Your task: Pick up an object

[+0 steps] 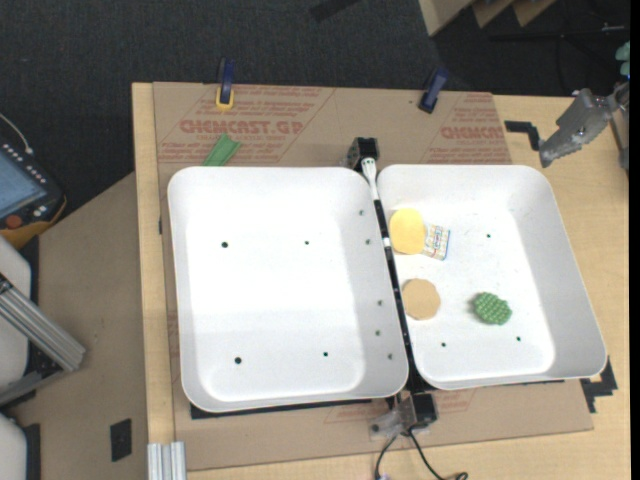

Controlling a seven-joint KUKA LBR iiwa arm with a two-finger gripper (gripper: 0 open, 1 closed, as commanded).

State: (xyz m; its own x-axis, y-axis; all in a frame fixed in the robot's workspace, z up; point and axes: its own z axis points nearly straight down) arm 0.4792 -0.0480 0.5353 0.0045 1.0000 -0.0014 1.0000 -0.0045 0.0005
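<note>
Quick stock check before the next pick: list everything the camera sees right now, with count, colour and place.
bins: 2, white, side by side on the bench
yellow round object: 1, yellow, right bin, near the divider
small patterned item: 1, multicoloured, touching the yellow one's right side
tan disc: 1, tan, right bin, below the yellow one
green lump: 1, green, right of the disc
clamps: 2, blue, board's far edge
gripper: 1, grey, beyond the right bin's far right corner

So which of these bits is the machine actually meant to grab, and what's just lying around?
For the job:
yellow round piece
small patterned packet
tan disc
green knobbly lump
right bin holding them
tool

Just lying about:
left bin
blue clamps
green tag
</note>
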